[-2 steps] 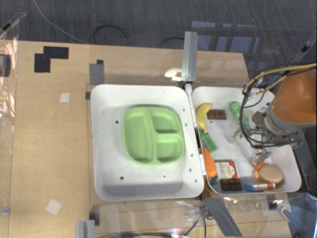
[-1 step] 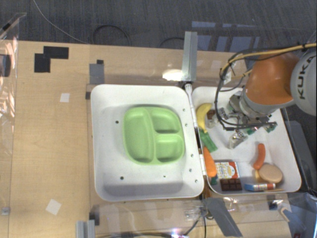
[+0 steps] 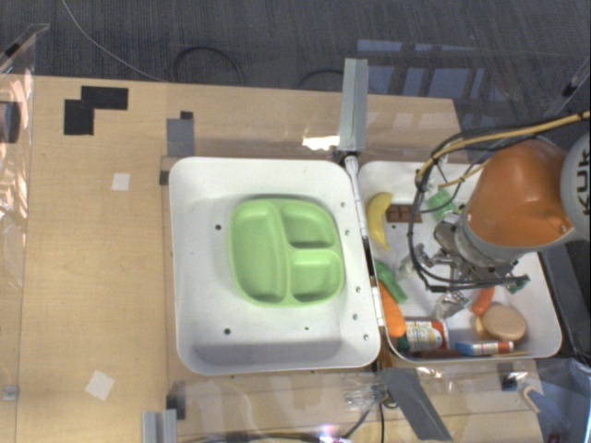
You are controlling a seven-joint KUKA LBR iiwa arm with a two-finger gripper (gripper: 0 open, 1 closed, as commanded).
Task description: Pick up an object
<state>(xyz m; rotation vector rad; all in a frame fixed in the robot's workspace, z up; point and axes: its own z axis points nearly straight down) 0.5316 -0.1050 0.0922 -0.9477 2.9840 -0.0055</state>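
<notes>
Your arm point(image 3: 517, 201) hangs low over the right bin point(image 3: 552, 335); the gripper point(image 3: 459, 295) sits under the wrist, its state impossible to tell. Below it lie a banana point(image 3: 378, 218), carrot point(image 3: 392, 315), bottle point(image 3: 425, 336), marker point(image 3: 482, 347) and what looks like a tan disc point(image 3: 505, 322). The left bin point(image 3: 199, 247) holds a green divided plate point(image 3: 284, 251).

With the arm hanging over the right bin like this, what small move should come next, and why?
Probably a short straight descent. The tool hangs over the right bin, above the bare floor between the banana and the round tan piece, with no object seen between its fingers. A nudge toward the tan piece first may help.
</notes>
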